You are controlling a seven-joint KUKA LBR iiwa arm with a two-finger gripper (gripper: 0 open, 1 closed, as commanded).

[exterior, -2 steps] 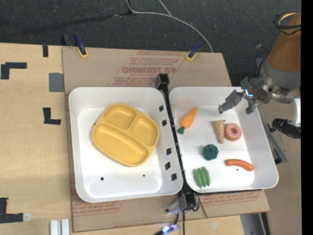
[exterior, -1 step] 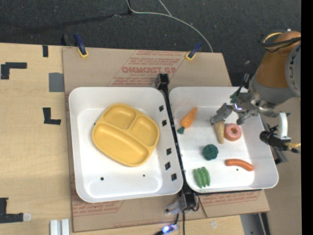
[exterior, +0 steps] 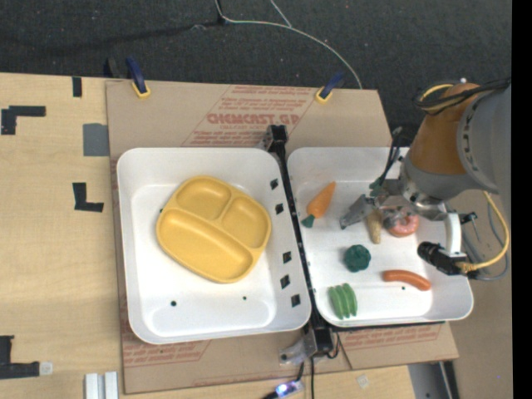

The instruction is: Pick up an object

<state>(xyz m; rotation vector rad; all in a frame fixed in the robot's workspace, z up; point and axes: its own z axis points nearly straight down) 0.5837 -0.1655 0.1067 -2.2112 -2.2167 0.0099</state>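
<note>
The camera view is showing the arm (exterior: pixel 465 148) reaching in from the right over the right bin (exterior: pixel 449 306), with the tool (exterior: pixel 371 217) sitting low near the bin's middle. Its two fingers are standing spread apart: one dark finger (exterior: pixel 356 214) is slanting down and to the left, the other, paler one (exterior: pixel 375 227) is pointing more straight down. Nothing is lying between them.

Just right of the tool, a pink object (exterior: pixel 405 224) is lying on the bin floor, close beside the pale finger; whether they are touching cannot be told. Left of the tool, a carrot (exterior: pixel 321 200) is lying with its long axis on a diagonal, the orange tip pointing up and right and the green end down and left. Below the tool, a dark green ball (exterior: pixel 357 258) is sitting near the fingers. Further down and right, a sausage (exterior: pixel 406 279) is lying nearly level, tilting slightly down to the right. Well below, a green vegetable (exterior: pixel 342 299) is lying with its long axis roughly upright in the picture.

Far left of the tool, a yellow tray (exterior: pixel 214 227) is resting in the left bin (exterior: pixel 150 306).
</note>
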